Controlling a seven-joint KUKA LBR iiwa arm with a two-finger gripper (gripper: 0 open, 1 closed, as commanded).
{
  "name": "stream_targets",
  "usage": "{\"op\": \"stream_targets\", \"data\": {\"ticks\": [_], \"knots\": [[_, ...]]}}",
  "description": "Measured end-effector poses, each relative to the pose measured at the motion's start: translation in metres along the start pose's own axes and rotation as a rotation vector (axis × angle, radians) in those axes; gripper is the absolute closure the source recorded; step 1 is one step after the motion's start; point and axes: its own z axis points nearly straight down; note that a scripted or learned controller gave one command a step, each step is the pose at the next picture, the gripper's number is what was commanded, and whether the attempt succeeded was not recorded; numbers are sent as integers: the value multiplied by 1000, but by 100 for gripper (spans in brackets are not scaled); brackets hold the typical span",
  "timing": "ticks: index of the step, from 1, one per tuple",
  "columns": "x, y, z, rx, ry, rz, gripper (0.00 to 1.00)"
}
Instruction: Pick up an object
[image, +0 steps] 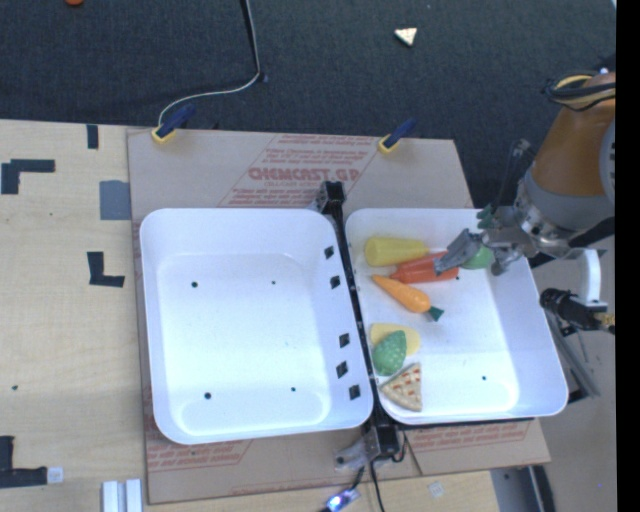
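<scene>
- The pincer (462, 250) is reaching into the right bin (520, 345) from its right side, its tip lying at the right end of the red chili (418, 268); I cannot tell how it is set, nor whether it is gripping anything.
- The chili is lying in the upper part of the right bin, just below the yellow pepper (395, 249) and just above the carrot (404, 294). It is looking like a hollow plastic toy, so I am judging it light, stiff and rather slick; its tapered ends are likely to slip out, and the thicker middle, taken across its narrow width, seems the surer hold.
- The carrot is lying aslant below the chili, with a small green stub at its lower right end. It is likely handling the same way: light, hard, apt to roll.
- A green piece (480, 257) is showing just right of the pincer, partly hidden by it; what it is I cannot tell.
- Lower in the right bin, against the left wall, a green-and-yellow piece (392, 348) is sitting just above a pizza slice (406, 387), the two touching or nearly so.
- The left bin (240, 320) is sitting edge to edge with the right bin on the bench (60, 300).
</scene>
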Motion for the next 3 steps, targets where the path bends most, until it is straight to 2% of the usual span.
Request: {"op": "stream_targets", "data": {"ticks": [1,2,3], "knots": [[38,53,140,-1,-1,-4,0],[36,48,126,16,2,0,100],[112,-41,-22,-8,4,-6,100]]}}
